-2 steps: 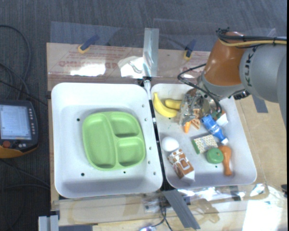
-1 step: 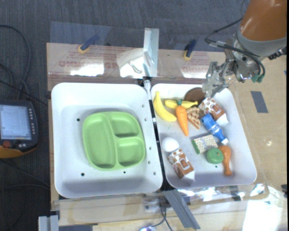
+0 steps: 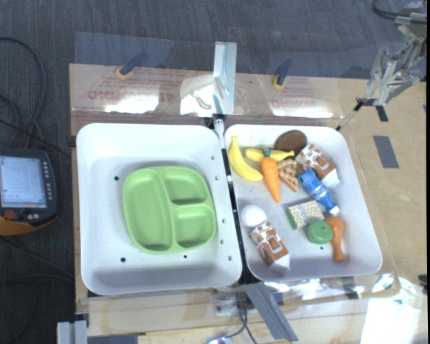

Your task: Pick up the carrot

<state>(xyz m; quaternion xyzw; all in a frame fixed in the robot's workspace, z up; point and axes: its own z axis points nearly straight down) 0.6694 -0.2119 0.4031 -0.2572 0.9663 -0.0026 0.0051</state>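
**A:** Nearest, at the front of the right white plastic bin (image 3: 358,192): small white-and-brown toy carton (image 3: 270,244), lying tilted, with a white egg (image 3: 254,216) touching its far end.

**B:** And the long orange toy carrot (image 3: 271,179)?

**A:** Same bin, left half, towards the back. Lying flat, thick end away from the camera, tip pointing to the front. Pressed against a yellow plastic banana (image 3: 238,163) on its left, and just beside a tan waffle-patterned piece (image 3: 290,174) on its right.

**B:** Anything else crowding it?

**A:** Brown rounded lump (image 3: 291,140) behind. Blue bottle with a white cap (image 3: 318,190) further right. Flat green round disc (image 3: 319,232) and orange-brown drumstick (image 3: 337,238) at the front right.

**B:** Left white bin (image 3: 93,192)?

**A:** Holding a light green divided tray (image 3: 170,208), three compartments, lying flat near the middle.

**B:** Grey metal gripper (image 3: 387,77)?

**A:** Up at the far right, outside both bins, well apart from the carrot. Open or closed: impossible to tell from this angle. Nothing seen held.
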